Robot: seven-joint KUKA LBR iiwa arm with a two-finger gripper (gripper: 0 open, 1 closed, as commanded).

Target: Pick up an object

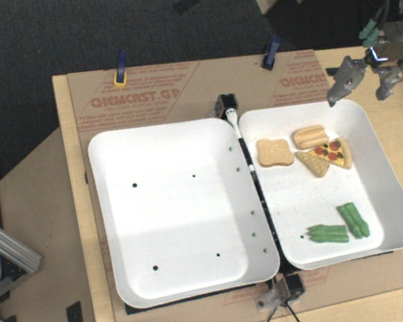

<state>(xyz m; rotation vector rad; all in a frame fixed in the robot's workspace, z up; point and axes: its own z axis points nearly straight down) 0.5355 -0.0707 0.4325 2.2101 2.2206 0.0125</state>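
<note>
End effector (pixel 366 83) spread open, nothing held, above R bin (pixel 387 169) far corner. Toast slice (pixel 275 153), bun (pixel 309 136), pizza wedge (pixel 329 154) near, below-left; ridged green pieces (pixel 340 226) well apart.

High fixed camera, slanted down over both bins (pixel 112 205).

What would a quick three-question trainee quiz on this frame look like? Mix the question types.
1. True or false: the pizza slice lies in the left bin.
2. Which item is nearest the divider: (a) toast (b) hot dog (c) green beans?
3. Where is the end effector relative to the right bin?

Key: 1 false, it is in the right bin. 2 a. 3 over its far right corner, fingers spread, holding nothing.
</note>
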